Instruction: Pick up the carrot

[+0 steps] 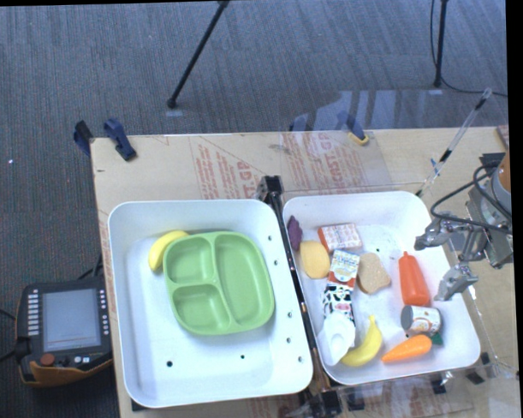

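Orange and tapered, the small plastic carrot [407, 349] lies in the right-hand shallow white bin [390, 204], down near its five o'clock corner, just below a short silver can with a printed label [420, 319] and just right of a curved yellow banana [365, 346]. Its long axis runs nearly level, thick end toward three o'clock and tip toward nine, tilted up slightly at the thick end. From the grey metal tool [447, 262], which hangs over the bin's three o'clock rim, the carrot sits toward seven o'clock, well apart, with the can and an upright orange bottle [413, 280] between. The tool's two prongs look spread and released, with nothing between them and touching nothing, though that reading is tentative at this size.
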Controlling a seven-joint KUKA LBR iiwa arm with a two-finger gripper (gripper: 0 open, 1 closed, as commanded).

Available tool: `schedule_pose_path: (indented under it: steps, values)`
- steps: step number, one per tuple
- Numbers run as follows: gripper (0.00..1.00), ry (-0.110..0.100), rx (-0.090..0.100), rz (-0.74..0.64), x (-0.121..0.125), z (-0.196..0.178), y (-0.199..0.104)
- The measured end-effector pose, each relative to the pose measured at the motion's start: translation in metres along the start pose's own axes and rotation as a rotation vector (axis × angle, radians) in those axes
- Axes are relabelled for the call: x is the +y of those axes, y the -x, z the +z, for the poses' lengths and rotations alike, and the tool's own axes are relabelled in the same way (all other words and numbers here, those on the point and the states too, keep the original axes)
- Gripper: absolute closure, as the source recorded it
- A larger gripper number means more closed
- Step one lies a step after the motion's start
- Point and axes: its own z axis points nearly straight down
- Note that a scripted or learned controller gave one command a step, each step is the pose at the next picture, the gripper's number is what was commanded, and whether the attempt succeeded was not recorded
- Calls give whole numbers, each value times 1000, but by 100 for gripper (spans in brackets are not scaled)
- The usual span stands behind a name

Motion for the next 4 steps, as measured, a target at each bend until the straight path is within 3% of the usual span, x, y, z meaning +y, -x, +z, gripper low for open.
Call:
schedule_pose_path:
  steps: [1, 2, 4]
  values:
    - [0, 5, 12, -27, -17, 161, 25]
    - [0, 1, -4, -349, 36, 170, -34]
    - [0, 5, -13, -808, 22, 169, -33]
